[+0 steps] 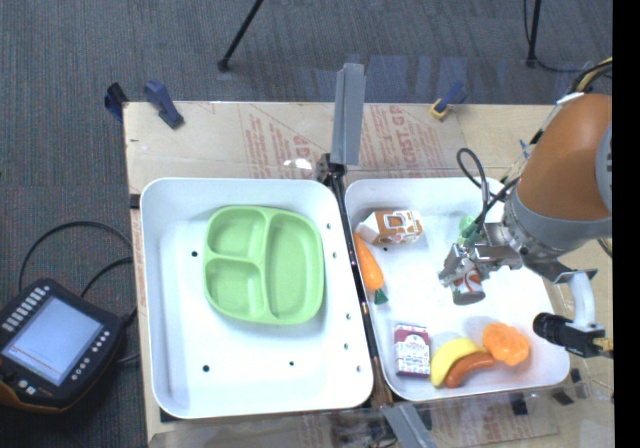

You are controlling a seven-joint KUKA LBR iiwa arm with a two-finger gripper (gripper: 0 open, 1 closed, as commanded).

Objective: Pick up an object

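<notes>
Gripper low over right bin, toward right wall, at small red-white object, likely pick target; contact unclear. Cannot tell jaw opening. Green tray mid left bin.

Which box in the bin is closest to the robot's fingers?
The orange-and-white carton, lying tilted near the far wall of the right bin. The small red box by the near edge sits farther from the gripper, next to the banana.
</notes>
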